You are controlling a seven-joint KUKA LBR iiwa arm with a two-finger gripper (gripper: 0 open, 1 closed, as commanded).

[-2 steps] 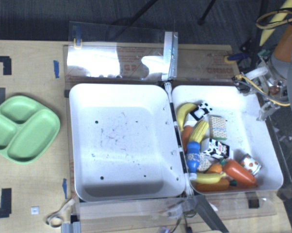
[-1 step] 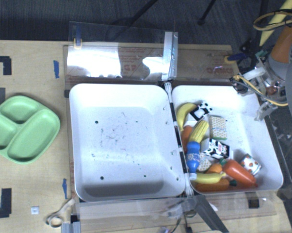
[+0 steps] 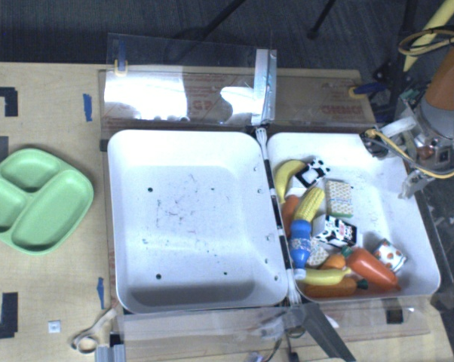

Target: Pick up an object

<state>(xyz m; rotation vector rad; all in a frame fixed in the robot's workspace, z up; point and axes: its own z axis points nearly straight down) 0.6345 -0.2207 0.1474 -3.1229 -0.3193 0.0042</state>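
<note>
Camera view | curved glossy banana (image 3: 286,175) | ridged corn cob (image 3: 310,203) | smooth white bin (image 3: 419,225)

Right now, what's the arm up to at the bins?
Nothing is picked up yet. The arm sits at the right edge, over the far right corner of the right bin, apart from the toys. Those lie piled along that bin's left side and near end: a banana, a corn cob, a carrot. A green divided plate rests on the bench, left of the bins.
</note>
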